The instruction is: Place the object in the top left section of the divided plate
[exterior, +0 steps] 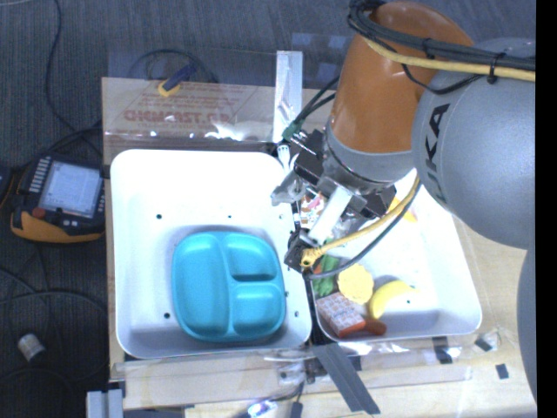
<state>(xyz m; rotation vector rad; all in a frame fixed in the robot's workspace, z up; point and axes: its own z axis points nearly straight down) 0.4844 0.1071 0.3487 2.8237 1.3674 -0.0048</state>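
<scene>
The blue divided plate (231,286) lies in the left bin (139,198), toward its front, and all of its sections are bare. My gripper (306,220) hangs under the orange-banded wrist, over the wall between the two bins at the left side of the right bin (452,312). Just below it in the right bin lie a green item (323,266), a round yellow piece (353,283), a yellow banana-like toy (388,296) and a red-brown box (340,314). The arm hides the back of that bin.
A clear plastic sheet with red print (187,107) lies behind the left bin. A handheld pendant (61,197) sits on the floor at the left. The bulky grey arm (487,146) covers most of the right bin.
</scene>
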